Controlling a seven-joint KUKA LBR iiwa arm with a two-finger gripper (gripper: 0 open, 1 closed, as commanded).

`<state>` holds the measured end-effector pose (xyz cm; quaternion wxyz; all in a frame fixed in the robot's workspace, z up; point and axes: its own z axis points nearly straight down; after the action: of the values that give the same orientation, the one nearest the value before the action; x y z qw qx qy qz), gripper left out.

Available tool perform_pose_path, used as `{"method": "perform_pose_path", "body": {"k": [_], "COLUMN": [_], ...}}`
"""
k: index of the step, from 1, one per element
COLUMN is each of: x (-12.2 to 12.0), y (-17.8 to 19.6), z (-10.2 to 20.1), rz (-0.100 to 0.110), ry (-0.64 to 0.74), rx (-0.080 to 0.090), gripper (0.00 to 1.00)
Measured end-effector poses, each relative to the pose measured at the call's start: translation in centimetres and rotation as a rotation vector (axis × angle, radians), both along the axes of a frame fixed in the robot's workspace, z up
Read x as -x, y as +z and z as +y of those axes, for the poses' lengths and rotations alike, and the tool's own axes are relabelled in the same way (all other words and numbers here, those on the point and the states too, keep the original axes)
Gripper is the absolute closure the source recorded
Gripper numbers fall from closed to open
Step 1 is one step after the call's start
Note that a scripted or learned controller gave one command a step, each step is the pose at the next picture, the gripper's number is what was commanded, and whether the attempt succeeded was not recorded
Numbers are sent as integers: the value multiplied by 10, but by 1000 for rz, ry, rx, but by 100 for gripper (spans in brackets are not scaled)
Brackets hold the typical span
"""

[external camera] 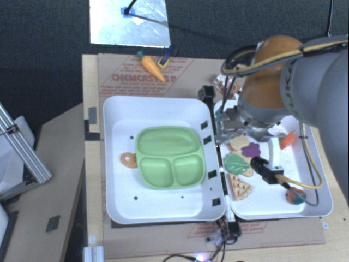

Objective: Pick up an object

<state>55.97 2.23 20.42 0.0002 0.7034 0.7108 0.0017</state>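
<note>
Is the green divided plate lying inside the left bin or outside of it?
Inside. The green divided plate lies flat on the floor of the left bin, with white bin walls visible all around it.

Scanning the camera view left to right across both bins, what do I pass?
Small pretzel ring → green divided plate → green leaf-shaped toy → purple toy → orange piece.

A robotics lab bench, as we read it.
We see two white bins on cardboard sheeting, toy food as test pieces, loose cables, an aluminium frame and dark fabric backing.
</note>
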Motion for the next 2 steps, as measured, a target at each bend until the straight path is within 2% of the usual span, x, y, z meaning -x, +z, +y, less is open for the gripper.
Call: {"method": "perform_pose_path", "body": {"k": [1, 2], "x": [-20, -27], "y": [21, 10], "z": [50, 89], "rz": [-2, 1], "ry": [0, -2], "rx": [-1, 1], "gripper": [100, 100]}}
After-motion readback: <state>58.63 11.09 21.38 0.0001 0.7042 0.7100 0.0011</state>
